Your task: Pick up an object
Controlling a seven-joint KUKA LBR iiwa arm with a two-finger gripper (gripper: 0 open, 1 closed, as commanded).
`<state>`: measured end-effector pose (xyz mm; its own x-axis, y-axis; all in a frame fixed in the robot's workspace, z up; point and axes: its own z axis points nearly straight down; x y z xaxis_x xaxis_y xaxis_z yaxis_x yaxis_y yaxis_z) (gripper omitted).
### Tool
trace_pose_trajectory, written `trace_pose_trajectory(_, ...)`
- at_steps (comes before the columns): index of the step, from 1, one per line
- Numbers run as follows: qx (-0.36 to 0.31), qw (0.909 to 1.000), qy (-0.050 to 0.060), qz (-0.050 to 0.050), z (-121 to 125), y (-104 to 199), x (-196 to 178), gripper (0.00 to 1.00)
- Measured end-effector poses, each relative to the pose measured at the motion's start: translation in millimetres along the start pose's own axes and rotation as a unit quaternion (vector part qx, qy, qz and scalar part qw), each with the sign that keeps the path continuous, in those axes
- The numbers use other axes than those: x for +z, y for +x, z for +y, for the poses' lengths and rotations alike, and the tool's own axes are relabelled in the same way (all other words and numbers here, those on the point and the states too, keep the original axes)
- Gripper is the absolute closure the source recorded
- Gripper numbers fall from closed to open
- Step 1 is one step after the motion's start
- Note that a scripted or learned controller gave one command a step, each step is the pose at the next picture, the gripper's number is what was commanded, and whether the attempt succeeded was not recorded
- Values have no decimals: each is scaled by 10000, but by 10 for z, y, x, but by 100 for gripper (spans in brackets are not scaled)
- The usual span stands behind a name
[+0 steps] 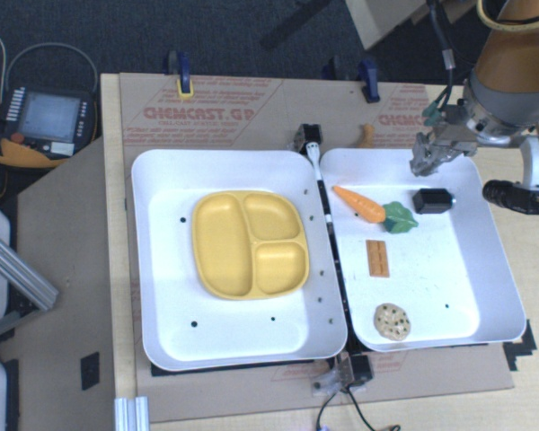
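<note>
The right bin [485,268] holds a toy carrot [360,204] with a green leafy top [399,216], a small black block [432,200], a brown wafer-like strip [377,259] and a round cookie [392,321]. My gripper [428,157] hangs over the far edge of the right bin, just behind the black block and right of the carrot. Nothing shows between its fingers.
The left bin [162,241] holds a yellow divided plate [250,242]. Black clips sit between the bins at the far [309,137] and near [355,368] ends. Blue clamps [184,72] hold the cardboard at the back. A pendant [45,119] lies off the bench at left.
</note>
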<state>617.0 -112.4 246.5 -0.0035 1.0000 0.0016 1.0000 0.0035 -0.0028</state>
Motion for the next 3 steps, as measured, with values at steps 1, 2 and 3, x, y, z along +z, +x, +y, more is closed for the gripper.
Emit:
trace_pose_trajectory(1,-3,10000,2,1,-156,576,-28,100)
trace_pose_trajectory(2,-3,10000,3,-1,-316,1033,-37,100)
trace_pose_trajectory(3,-8,10000,11,1,-410,1504,182,100)
